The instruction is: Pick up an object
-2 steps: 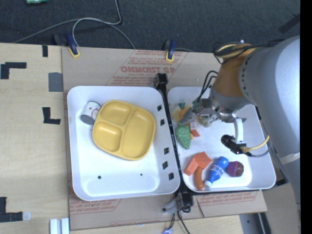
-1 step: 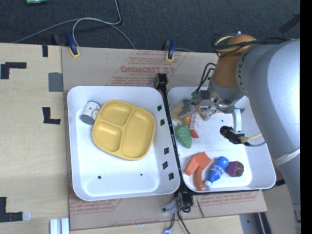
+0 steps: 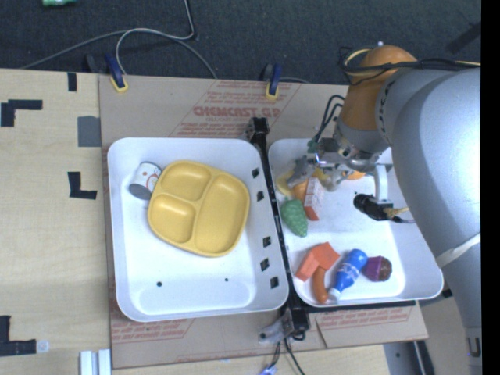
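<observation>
Reaching in from the right, the gripper point(image 3: 324, 166) is being held low over the far part of the right bin point(image 3: 414, 276), above a small orange item point(image 3: 311, 198); whether the jaws are spread cannot be told. A yellow divided plate point(image 3: 198, 207) is lying in the left bin point(image 3: 187, 299).

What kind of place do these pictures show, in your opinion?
Probably a robotics lab bench set up for grasping trials: two white bins clamped on cardboard, toy items such as a yellow divided plate, and a grey arm reaching in.
</observation>
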